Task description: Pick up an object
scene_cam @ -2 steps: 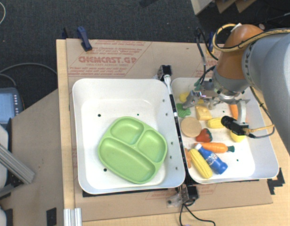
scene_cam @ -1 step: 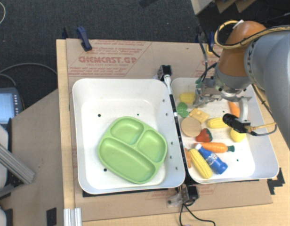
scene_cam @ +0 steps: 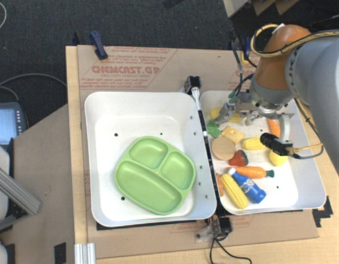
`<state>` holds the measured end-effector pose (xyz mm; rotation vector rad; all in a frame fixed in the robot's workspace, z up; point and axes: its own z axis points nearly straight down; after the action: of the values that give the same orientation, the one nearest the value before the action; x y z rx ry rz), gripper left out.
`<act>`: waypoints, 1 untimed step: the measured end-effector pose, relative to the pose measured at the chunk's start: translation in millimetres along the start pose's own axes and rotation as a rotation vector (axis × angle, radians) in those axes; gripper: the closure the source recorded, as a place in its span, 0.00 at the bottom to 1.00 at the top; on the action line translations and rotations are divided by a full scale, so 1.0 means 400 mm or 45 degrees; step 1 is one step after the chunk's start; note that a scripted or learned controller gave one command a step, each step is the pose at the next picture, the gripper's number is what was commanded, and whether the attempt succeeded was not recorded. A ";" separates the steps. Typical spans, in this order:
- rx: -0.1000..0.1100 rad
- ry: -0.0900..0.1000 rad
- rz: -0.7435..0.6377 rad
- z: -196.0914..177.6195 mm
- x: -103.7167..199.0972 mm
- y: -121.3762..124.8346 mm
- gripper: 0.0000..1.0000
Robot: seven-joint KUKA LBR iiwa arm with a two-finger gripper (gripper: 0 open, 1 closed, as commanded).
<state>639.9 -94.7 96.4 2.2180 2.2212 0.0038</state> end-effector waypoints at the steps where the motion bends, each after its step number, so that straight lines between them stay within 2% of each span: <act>1: 0.005 0.001 0.004 0.028 0.003 -0.070 0.00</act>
<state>611.8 -93.7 85.3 2.2242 2.2202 0.0004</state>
